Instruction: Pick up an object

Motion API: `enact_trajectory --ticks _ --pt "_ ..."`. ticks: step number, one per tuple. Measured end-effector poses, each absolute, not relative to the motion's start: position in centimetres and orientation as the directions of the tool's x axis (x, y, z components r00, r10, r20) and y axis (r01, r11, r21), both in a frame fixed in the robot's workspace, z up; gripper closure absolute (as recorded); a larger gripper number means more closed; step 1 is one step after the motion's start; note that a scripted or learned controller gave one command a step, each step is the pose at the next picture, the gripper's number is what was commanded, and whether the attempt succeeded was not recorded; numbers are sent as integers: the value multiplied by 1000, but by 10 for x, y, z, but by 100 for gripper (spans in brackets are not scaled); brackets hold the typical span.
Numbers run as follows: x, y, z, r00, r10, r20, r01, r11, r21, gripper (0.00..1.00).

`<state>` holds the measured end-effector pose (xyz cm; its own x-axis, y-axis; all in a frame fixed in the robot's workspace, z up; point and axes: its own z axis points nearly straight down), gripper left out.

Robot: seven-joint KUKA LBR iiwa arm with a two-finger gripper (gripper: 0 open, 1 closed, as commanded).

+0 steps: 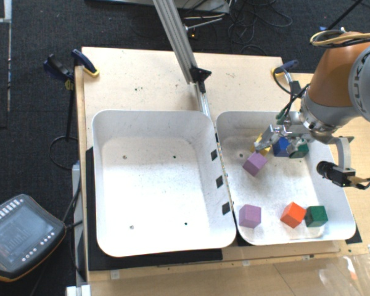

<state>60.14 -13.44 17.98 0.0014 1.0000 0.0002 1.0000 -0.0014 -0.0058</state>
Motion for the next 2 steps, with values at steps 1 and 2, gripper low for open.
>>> enact_trajectory --ticks 1,2 --pt "602 -136 121 2 1000 3 1000 -2 4 0" --pt "604 -138 136 1 1000 -1 1000 -1 11 100"
